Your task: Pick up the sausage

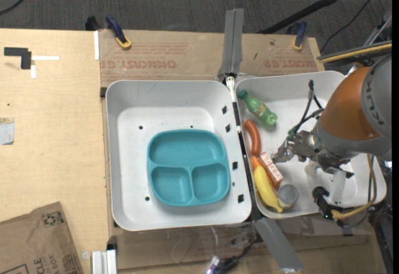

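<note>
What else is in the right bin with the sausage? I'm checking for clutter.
The right bin holds the sausage, a green bottle, a small carton, a banana and a can. The arm covers its right part.

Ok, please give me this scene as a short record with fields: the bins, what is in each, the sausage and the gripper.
left bin: holds a teal tray with three compartments
right bin: holds a green bottle, sausage, orange pack, banana, can
sausage: lies along the left wall, between bottle and pack, not held
gripper: over the right bin, to the right of the sausage
arm: reaches in from the right
</note>
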Motion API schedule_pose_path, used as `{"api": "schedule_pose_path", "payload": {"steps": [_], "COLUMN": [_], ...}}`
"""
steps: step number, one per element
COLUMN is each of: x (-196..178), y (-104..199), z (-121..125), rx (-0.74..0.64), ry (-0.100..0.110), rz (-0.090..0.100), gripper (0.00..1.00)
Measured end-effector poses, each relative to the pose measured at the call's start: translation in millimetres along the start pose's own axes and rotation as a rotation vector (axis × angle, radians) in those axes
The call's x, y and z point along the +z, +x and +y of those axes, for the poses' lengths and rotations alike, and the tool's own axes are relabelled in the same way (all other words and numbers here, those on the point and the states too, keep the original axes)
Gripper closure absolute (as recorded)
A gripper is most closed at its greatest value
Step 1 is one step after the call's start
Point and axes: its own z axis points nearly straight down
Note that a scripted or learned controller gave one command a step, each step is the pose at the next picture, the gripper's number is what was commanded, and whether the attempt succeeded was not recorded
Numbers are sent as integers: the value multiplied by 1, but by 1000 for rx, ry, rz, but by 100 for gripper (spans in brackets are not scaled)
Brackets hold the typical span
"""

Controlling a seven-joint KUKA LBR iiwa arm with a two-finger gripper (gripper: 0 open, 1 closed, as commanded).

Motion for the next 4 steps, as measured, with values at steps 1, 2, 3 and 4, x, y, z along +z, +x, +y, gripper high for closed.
{"api": "schedule_pose_path", "payload": {"steps": [1, 2, 3, 4], "x": [7, 7, 8, 3], "y": [-24, -7, -24, 8], "z": [-4, -12, -7, -4], "rx": [34, -215, -266, 62], "ry": [-1, -13, 3, 5], "rz": [7, -17, 5, -7], "gripper": [0, 0, 0, 0]}}
